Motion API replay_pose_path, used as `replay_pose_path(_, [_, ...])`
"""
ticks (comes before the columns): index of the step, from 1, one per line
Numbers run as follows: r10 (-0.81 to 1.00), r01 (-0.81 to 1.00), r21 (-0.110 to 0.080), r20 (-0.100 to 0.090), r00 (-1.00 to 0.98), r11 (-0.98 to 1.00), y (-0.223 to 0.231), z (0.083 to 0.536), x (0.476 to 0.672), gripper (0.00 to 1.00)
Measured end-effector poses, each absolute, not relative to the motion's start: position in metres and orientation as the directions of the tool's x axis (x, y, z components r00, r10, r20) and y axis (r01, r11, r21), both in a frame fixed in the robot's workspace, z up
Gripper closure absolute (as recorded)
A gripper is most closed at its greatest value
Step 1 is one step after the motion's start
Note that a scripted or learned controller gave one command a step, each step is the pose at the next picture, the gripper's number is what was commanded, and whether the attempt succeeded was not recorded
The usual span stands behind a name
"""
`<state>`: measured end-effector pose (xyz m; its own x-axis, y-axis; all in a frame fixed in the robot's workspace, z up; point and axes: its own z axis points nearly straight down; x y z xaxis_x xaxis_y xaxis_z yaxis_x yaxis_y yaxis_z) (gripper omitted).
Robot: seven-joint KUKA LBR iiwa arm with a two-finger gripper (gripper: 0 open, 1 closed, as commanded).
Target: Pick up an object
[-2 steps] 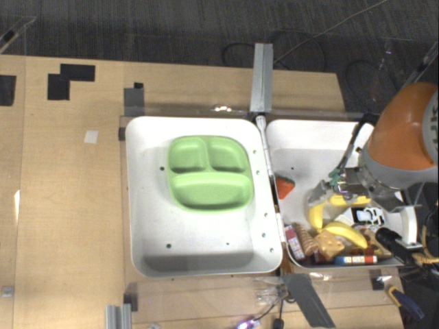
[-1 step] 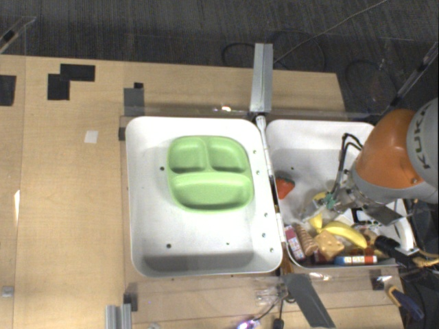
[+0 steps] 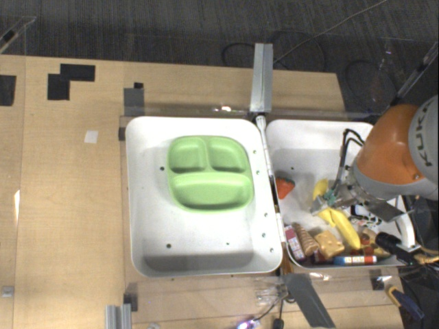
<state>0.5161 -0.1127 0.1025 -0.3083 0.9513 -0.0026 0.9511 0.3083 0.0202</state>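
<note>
My gripper (image 3: 330,199) hangs low inside the right bin (image 3: 302,139), reaching in from the right under the arm's orange band. It sits just above a yellow banana (image 3: 345,227) and beside a small yellow piece (image 3: 320,186). Whether anything is caught in it is hidden by the wrist. A red-orange item (image 3: 284,186) lies to its left by the bin's wall. Along the bin's near edge lie a dark red packet (image 3: 293,240), a brown pastry-like item (image 3: 324,242) and a red and white tube (image 3: 358,259).
The left bin (image 3: 147,238) holds a green divided plate (image 3: 208,171) in its far half. A metal post (image 3: 261,77) stands at the back between the bins. Cables run across the dark floor behind the bench.
</note>
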Motion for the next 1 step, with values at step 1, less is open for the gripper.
replay_pose_path(1, [0.974,0.974,0.007,-0.001,-0.225,0.225,-0.043,0.203,0.6159,1.0])
